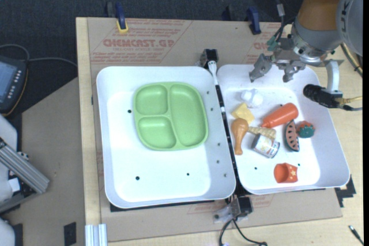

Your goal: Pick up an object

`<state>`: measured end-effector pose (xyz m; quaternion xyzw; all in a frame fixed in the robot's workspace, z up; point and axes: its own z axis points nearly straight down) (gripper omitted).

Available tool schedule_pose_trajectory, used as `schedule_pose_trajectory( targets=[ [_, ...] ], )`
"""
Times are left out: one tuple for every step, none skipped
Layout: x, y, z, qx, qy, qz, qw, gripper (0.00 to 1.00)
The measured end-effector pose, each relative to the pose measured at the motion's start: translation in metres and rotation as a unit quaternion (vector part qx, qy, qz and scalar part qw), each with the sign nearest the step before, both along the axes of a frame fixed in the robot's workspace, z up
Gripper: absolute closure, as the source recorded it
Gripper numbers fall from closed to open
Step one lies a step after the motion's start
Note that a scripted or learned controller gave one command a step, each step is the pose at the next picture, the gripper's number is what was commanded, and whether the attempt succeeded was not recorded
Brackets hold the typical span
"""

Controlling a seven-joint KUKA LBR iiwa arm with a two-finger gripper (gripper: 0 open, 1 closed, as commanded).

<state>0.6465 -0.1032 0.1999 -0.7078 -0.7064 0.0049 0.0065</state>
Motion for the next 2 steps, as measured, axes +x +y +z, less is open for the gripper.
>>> schedule_pose_trajectory(
  targets=[
    [0.003,0.0,0.009,-0.0009,-0.008,0.001,1.0,0.0],
    [0.002,-0.002,-0.054,-0.0006,-0.004,0.001,1.0,0.0]
  ],
)
